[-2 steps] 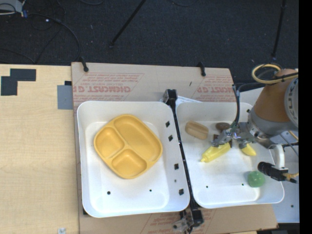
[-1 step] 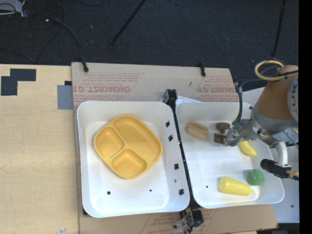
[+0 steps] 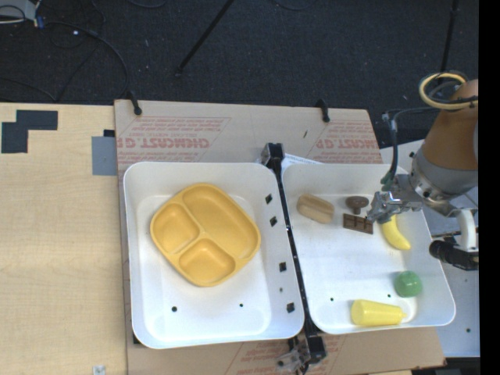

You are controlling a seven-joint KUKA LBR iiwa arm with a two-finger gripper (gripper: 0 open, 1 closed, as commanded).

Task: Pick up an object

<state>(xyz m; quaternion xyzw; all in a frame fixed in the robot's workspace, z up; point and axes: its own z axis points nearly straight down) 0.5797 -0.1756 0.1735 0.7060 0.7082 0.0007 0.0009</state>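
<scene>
Gripper point(image 3: 384, 207) beside banana point(image 3: 396, 233) in right bin point(image 3: 312, 287).

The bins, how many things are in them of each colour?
Yellow: 3, the divided tray, the banana and the cone-shaped toy.
Brown: 2, the small round piece and the flat chocolate-like bar.
Tan: 1, the bread roll.
Green: 1, the ball.
Total: 7.

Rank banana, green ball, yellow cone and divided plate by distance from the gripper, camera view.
1. Banana: right bin, just below the gripper.
2. Green ball: right bin, lower down toward the front.
3. Yellow cone: right bin, front edge.
4. Divided plate: left bin, across the divider, farthest.
</scene>
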